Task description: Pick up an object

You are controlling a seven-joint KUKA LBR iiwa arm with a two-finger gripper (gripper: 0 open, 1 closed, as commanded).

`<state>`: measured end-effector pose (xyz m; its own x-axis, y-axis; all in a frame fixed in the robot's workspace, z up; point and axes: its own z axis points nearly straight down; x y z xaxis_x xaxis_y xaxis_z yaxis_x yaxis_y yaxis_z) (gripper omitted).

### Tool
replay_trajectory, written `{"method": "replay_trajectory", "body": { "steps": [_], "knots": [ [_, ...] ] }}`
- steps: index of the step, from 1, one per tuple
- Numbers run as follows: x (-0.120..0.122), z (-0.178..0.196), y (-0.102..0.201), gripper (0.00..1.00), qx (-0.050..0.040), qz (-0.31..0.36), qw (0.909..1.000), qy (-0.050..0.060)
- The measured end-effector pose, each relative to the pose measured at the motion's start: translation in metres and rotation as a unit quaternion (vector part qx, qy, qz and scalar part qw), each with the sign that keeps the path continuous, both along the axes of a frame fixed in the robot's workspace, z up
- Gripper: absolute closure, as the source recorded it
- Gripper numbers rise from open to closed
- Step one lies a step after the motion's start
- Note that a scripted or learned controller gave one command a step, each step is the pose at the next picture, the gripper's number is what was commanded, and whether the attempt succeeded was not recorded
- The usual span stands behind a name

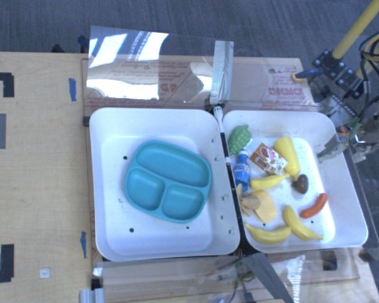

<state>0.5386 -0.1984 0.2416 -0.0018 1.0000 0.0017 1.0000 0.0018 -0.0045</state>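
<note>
The right white bin (pixel 347 188) holds a heap of toy food. A green leafy piece (pixel 239 136) and a small blue bottle (pixel 241 168) lie along its left wall. Beside them are a brown and white carton (pixel 268 159), an upright yellow piece (pixel 288 155), a small brown lump (pixel 300 183) and a red sausage (pixel 314 205). Yellow bananas (pixel 267 233) curve along the front, with another banana (pixel 301 225) next to them. My gripper (pixel 333 146) hangs over the bin's far right rim, apart from all the toys, with nothing seen in it.
The left white bin (pixel 107 169) holds a blue divided plate (pixel 167 180). A clear plastic sheet (pixel 151 74) and a metal post (pixel 221 74) stand behind the bins. Cables and a yellow pole (pixel 363 21) crowd the upper right.
</note>
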Motion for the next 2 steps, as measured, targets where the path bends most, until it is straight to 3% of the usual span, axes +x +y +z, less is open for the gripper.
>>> {"method": "replay_trajectory", "body": {
  "steps": [1, 2],
  "knots": [
    [0.076, -0.089, 0.018, 0.0, 0.0001, 0.038, 0.9993, 0.001],
    [0.068, -0.127, 0.039, 0.0, -0.0044, 0.034, 0.9993, -0.016]
  ]
}}
